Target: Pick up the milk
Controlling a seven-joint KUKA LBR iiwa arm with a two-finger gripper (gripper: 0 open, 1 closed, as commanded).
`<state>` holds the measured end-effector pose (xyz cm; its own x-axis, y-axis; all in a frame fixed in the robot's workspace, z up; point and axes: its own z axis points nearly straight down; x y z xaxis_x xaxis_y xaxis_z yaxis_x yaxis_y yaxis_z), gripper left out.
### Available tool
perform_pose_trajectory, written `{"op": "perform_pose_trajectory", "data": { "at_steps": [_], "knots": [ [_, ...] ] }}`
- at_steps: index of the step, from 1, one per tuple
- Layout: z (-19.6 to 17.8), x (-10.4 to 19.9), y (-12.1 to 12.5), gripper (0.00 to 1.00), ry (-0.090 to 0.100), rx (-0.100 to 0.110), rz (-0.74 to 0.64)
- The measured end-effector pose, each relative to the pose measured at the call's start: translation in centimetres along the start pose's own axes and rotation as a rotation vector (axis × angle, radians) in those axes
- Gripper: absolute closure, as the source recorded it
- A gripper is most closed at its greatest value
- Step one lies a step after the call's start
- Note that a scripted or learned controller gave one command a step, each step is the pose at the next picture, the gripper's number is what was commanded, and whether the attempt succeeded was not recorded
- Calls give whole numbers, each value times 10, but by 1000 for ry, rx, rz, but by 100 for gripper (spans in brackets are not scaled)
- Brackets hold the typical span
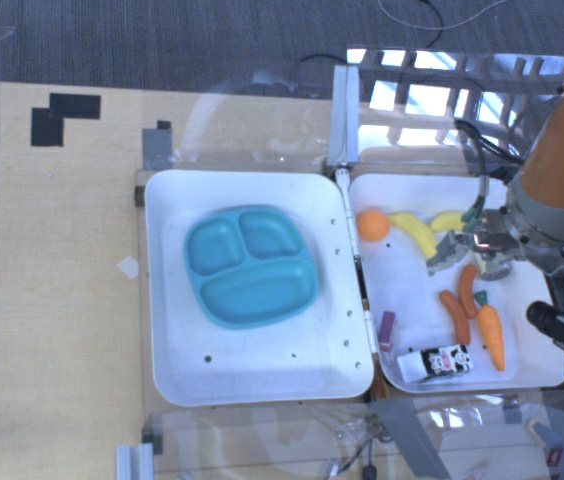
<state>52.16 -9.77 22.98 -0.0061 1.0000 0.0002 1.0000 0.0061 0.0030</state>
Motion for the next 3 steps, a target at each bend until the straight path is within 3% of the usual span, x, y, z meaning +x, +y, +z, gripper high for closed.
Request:
{"op": "perform_pose_trajectory", "data": {
  "at_steps": [1, 2, 3],
  "knots": [
    [89, -25, -34, 0, -1, 1, 150],
    [101, -18, -34, 0, 1, 0, 236],
    [88, -4, -5, 0, 0, -2, 280]
  ]
}}
